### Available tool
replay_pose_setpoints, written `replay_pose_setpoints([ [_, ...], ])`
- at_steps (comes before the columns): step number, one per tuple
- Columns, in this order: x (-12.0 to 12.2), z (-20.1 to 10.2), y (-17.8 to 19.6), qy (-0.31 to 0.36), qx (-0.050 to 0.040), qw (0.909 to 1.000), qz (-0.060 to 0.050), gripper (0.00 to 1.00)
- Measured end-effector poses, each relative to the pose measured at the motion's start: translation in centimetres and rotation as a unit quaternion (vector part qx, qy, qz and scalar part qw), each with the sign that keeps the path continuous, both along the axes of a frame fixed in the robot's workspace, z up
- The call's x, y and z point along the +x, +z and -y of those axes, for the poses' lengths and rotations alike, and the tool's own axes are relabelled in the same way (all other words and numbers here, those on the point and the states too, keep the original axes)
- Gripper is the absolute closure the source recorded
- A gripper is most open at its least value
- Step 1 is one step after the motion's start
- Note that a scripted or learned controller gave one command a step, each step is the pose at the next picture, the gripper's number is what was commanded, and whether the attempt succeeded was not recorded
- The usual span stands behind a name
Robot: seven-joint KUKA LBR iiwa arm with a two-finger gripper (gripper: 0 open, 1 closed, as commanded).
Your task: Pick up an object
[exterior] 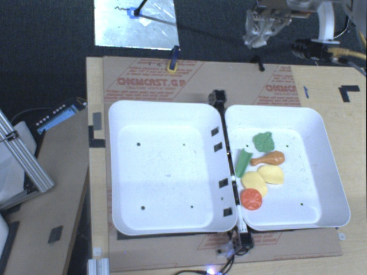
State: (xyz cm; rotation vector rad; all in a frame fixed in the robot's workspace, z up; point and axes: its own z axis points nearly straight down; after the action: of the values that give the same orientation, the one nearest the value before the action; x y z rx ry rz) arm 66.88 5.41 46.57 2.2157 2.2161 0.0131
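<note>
Several toy foods lie in the left part of the right bin (321, 153): a green leafy piece (264, 141), an orange drumstick (268, 158), a green pepper strip (243, 162), a yellow lemon-like piece (271, 175), another yellow piece (253, 181) and a red tomato (250, 199). My gripper (258, 32) hangs high at the top of the view, beyond the far edge of the right bin, well away from the toys. Nothing is seen in it.
The left bin (163, 168) sits beside the right one, joined by a black hinge strip (229, 171). A shiny metal sheet (136, 15) lies at the back left. Cables and a yellow clip (172, 67) lie past the bins.
</note>
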Motion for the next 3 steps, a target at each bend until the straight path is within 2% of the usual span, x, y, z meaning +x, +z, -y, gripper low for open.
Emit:
replay_pose_setpoints([
  [1, -1.2, 4.4, 7.5, -0.001, -0.0007, 1.0000, 0.000, 1.00],
  [2, 0.0, 8.4, 6.9, -0.001, -0.0011, 1.0000, -0.004, 1.00],
  [3, -0.1, 13.3, 7.0, -0.002, -0.0012, 1.0000, -0.004, 1.00],
])
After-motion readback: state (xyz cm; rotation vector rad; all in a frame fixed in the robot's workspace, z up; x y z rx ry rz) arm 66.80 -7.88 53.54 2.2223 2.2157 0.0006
